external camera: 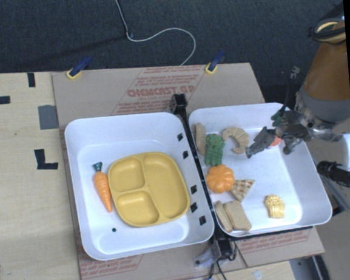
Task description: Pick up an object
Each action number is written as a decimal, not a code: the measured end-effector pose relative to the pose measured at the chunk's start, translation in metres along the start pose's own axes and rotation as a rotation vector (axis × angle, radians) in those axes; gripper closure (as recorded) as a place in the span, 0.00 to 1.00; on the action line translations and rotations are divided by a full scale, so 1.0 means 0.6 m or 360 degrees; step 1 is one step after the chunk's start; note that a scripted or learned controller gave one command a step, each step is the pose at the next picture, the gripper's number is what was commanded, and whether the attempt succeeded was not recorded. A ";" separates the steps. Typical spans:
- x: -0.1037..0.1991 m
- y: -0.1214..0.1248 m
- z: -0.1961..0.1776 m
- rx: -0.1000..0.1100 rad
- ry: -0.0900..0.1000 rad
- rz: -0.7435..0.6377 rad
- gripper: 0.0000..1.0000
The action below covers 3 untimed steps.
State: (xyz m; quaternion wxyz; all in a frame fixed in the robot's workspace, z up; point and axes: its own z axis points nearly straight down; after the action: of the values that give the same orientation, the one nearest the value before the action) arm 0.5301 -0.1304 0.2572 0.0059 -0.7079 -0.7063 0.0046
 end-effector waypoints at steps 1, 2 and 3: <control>0.000 0.003 -0.012 -0.0022 -0.0003 -0.0005 0.00; 0.006 -0.002 0.095 -0.0012 -0.0001 -0.0005 0.00; 0.005 -0.005 0.168 -0.0013 -0.0001 -0.0005 0.00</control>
State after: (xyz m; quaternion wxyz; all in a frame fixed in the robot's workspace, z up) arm 0.5256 -0.1270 0.1566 0.0027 -0.7068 -0.7074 0.0020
